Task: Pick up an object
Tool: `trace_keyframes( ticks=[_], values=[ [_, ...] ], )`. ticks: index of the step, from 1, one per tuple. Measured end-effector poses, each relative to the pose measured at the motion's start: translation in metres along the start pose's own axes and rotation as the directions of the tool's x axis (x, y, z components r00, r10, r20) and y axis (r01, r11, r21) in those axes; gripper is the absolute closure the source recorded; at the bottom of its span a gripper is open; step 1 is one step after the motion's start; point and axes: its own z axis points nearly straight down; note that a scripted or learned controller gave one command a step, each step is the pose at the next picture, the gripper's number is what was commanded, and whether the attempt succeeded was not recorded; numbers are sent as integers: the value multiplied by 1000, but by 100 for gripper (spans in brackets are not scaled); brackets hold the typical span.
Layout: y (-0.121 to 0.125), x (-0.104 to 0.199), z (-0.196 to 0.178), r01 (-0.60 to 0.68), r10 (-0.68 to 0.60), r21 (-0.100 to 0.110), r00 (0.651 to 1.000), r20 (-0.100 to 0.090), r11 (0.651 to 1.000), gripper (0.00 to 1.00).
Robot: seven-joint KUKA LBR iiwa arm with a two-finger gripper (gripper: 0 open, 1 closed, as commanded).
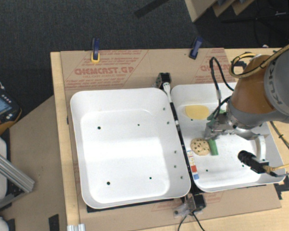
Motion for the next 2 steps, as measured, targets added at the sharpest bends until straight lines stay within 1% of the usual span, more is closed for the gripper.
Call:
trace_keyframes(
  ticks=[1, 2],
  values=[
    [-37, 99, -89, 10, -10, 11, 1000, -4, 1000, 100],
    [-57, 29, -85, -6, 6, 20, 1000, 0, 1000, 100]
  ],
)
